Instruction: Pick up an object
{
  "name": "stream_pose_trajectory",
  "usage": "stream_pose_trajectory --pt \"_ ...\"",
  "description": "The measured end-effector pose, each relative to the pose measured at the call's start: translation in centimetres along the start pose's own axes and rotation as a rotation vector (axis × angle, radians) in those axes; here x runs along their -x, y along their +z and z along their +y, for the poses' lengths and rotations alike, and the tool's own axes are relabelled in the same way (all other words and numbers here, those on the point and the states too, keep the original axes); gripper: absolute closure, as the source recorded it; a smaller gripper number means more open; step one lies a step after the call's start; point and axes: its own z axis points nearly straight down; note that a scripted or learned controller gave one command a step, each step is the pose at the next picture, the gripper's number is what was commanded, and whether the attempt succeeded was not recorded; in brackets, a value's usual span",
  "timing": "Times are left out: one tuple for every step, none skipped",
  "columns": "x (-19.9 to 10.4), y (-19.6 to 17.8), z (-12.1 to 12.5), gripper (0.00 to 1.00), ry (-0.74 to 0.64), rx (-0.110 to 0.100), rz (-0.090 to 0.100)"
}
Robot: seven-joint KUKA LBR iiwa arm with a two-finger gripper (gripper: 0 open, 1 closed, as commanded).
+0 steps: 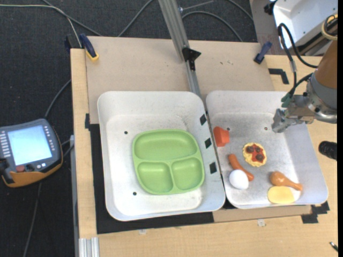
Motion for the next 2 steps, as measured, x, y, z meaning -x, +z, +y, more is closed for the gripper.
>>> stream_pose_trajectory --pt "0.0 -4.6 0.2 1.0 -0.001 0.0 0.0" --pt "-5.3 -4.7 0.6 1.0 -0.005 -0.006 0.004"
